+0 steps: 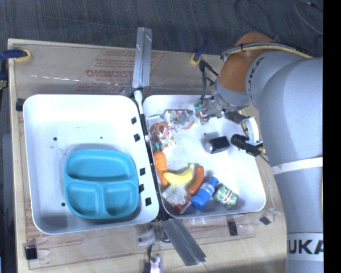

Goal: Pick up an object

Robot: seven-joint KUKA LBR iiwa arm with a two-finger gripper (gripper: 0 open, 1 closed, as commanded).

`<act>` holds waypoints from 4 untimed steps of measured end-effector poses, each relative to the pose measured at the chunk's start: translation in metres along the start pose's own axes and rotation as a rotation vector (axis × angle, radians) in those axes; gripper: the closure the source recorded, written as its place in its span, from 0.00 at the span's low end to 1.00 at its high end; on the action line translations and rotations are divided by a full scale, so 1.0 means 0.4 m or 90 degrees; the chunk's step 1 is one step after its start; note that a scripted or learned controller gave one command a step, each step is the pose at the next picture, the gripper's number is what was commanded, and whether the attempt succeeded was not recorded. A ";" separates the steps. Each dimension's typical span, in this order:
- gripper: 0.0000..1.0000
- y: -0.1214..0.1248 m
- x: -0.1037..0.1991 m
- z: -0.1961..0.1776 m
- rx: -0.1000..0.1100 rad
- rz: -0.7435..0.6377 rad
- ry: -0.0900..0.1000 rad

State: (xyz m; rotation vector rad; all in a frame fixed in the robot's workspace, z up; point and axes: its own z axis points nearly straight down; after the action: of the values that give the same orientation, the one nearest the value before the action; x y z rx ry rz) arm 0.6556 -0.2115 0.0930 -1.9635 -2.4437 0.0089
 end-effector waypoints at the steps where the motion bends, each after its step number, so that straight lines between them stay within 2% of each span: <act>1: 1.00 0.003 -0.001 -0.028 -0.002 -0.003 -0.002; 2: 1.00 0.005 0.024 -0.002 -0.002 -0.049 -0.003; 3: 0.00 0.002 0.020 -0.002 -0.001 -0.049 -0.004; 4: 0.00 -0.222 0.050 0.004 -0.004 -0.014 -0.001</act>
State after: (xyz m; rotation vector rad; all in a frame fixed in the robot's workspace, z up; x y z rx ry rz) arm 0.5644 -0.2109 0.0920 -1.9395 -2.4694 0.0020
